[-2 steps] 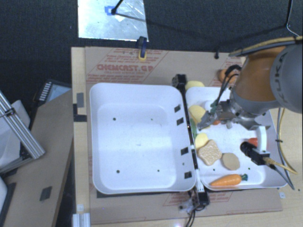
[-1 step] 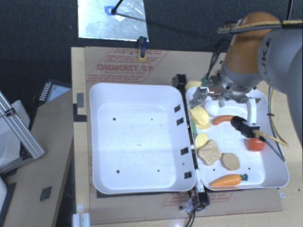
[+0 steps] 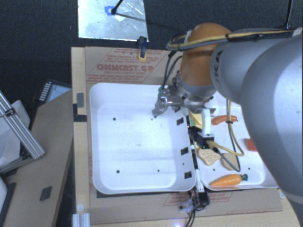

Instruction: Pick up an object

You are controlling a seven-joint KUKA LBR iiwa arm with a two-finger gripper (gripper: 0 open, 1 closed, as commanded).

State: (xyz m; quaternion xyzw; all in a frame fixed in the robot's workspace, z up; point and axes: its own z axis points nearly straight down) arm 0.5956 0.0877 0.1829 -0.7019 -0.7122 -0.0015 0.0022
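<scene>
The gripper (image 3: 160, 105) hangs over the left bin (image 3: 109, 174), near its far right corner; whether its fingers are spread I cannot tell; nothing seems held; the carrot (image 3: 226, 179), cracker (image 3: 208, 155) and other objects lie in the right bin (image 3: 258, 178), so picking remains.

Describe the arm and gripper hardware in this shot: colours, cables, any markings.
The arm is a thick, smooth grey casing with an orange band just above the wrist. Below the band sits a grey metal gripper with bare metallic parts. Dark and yellow cables loop over the orange section, and another yellow cable hangs down past the wrist. I can't make out any markings on it.
</scene>
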